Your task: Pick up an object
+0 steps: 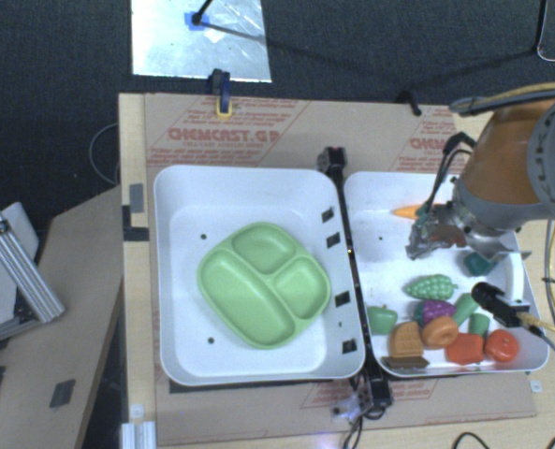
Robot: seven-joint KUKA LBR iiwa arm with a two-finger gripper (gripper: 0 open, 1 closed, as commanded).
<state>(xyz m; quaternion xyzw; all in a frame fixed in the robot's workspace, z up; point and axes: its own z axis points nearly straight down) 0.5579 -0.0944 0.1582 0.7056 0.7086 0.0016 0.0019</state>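
Where the grey arm with its orange band reaches in from the right, the gripper (pixel 429 239) hangs low over the upper part of the right bin (pixel 375 204), its dark fingertips close to the white floor; whether anything sits between them cannot be told, nor can their spread, since the wrist covers them from above.

The toy food lies mostly along the near side of that bin; a green bumpy piece (pixel 430 286), oval and knobbly like a cluster of grapes or a corn cob, rests just below the gripper and apart from it; a purple piece (pixel 434 310) touches it from below; an orange round piece (pixel 440 331) sits against the purple one; a tan bread-like slice (pixel 407 340) lies to its left, with a small green rounded piece (pixel 382 320) beside that; a red-orange block (pixel 465 348) and a red tomato-like ball (pixel 503 346) crowd the near right corner; an orange carrot-like tip (pixel 405 212) pokes out beside the wrist; all look like smooth moulded plastic.

The left bin (pixel 179 279) holds a pale green divided plate (pixel 263 284), glossy, rounded, with three compartments, lying flat near its middle.
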